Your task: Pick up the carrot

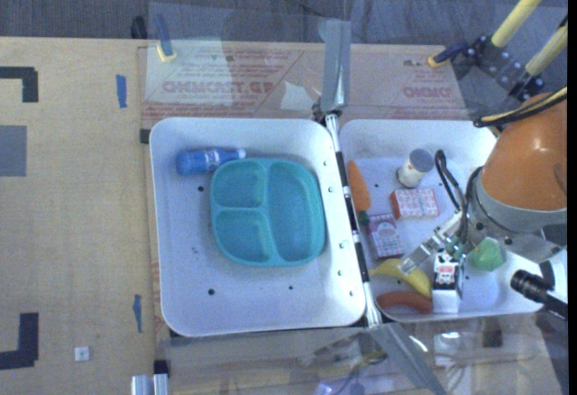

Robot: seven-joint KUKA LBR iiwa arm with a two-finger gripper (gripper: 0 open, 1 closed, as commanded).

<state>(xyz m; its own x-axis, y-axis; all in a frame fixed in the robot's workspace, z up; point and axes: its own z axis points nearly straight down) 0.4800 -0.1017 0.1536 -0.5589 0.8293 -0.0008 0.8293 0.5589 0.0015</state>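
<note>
The carrot (359,185) lies along the left wall of the right bin (397,133), far of the gripper (431,251), whose state I cannot tell. Best to approach from above, aligned across the carrot's width, clear of the wall.

A: Colours, left bin (171,231): white. Holds a teal divided plate (268,210) and a blue bottle (206,159) with a paler cap end.

B: Right bin (383,136)?

A: White also. Carrot (359,185) orange, by the left wall. Card (415,203) red with a white print; second card (387,237) pinkish, checked pattern. Banana (403,271) yellow. Sausage (405,301) red-orange. Small round item (411,174) cream, next to a grey disc (421,157).

B: Arm (532,169)?

A: Orange band over grey. Green object (488,254) beside it. Gripper (441,254) metallic with black and white parts.

B: Bench (72,231)?

A: Tan wood, black marks, blue tape strips.
</note>
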